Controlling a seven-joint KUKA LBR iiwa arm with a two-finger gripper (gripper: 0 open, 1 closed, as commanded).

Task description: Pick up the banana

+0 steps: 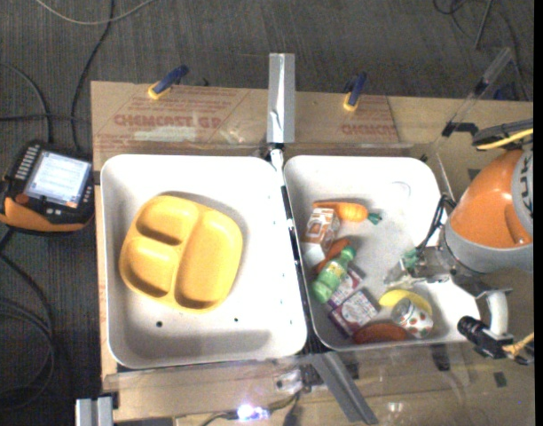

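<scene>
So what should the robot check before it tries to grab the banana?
1. Banana in sight in the right bin: ok.
2. Gripper close above the banana: ok.
3. Fingers open or shut: cannot tell.
4. Banana free of clutter: not ok, a can touches it.
5. Banana held already: not ok, nothing seen between the fingers.
6. Yellow tray out of the way in the left bin: ok.

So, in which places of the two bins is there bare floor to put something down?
Left bin: bare floor borders the yellow tray all around, widest along the near wall and at the far corners. Right bin: a bare patch beyond the carrot, toward the far right corner. It is crowded at the near side, where the banana and packets lie close together.
</scene>
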